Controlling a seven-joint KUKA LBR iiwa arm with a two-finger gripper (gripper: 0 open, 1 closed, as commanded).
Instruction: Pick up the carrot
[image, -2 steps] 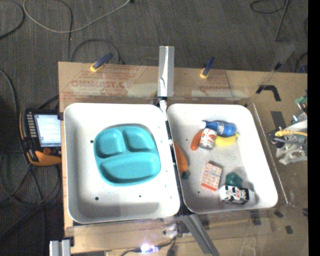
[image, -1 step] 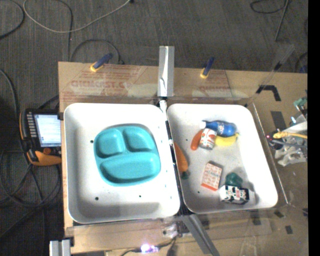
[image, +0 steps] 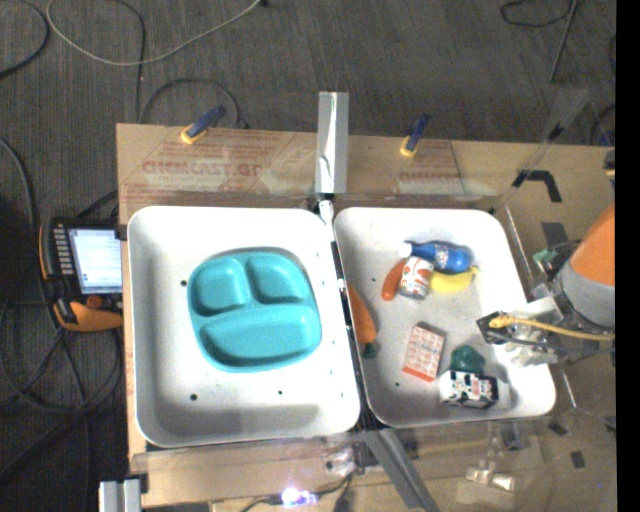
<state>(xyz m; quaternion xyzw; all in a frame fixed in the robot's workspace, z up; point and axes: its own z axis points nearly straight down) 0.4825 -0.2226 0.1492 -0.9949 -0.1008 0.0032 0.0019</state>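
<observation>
The carrot (image: 361, 314), orange with a green tip at its near end, lies along the left wall of the right bin (image: 500, 225). My gripper (image: 520, 338) hovers over that bin's right edge, well to the right of the carrot and apart from it. Nothing shows between it and the carrot except a small printed box (image: 424, 352). No object appears held at the gripper.
A teal divided plate (image: 257, 309) lies in the left bin (image: 160, 400). The right bin also holds a small can (image: 415, 277) with an orange piece (image: 391, 287) beside it, a blue bottle (image: 446, 256), a yellow banana (image: 457, 281), a dark green item (image: 467, 358) and a black-and-white item (image: 470, 388).
</observation>
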